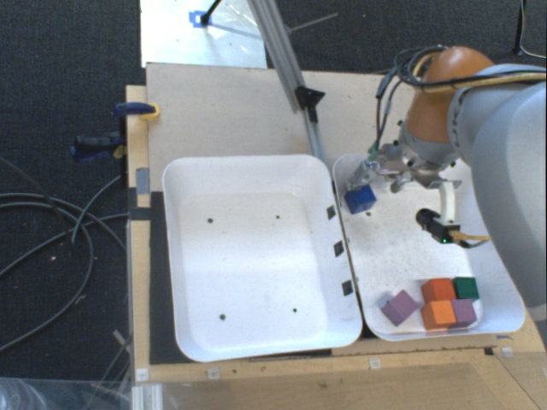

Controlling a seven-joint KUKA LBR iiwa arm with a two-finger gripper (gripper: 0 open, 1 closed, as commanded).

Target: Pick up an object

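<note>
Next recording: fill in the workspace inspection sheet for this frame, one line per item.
Surface: bench bearing left bin and right bin.
Job's things: blue cube at right bin's far left; purple block, orange blocks, green block clustered at its near edge.
Clutter: blue clamp on bench's left edge.
Claw: claw just above blue cube; grip unclear.
Cables: black cables on floor left.
Surroundings: dark carpet, metal pole.

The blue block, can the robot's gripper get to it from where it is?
Probably yes. The blue block sits alone at the right bin's far end, just below the gripper, with nothing lying on top of it.
</note>
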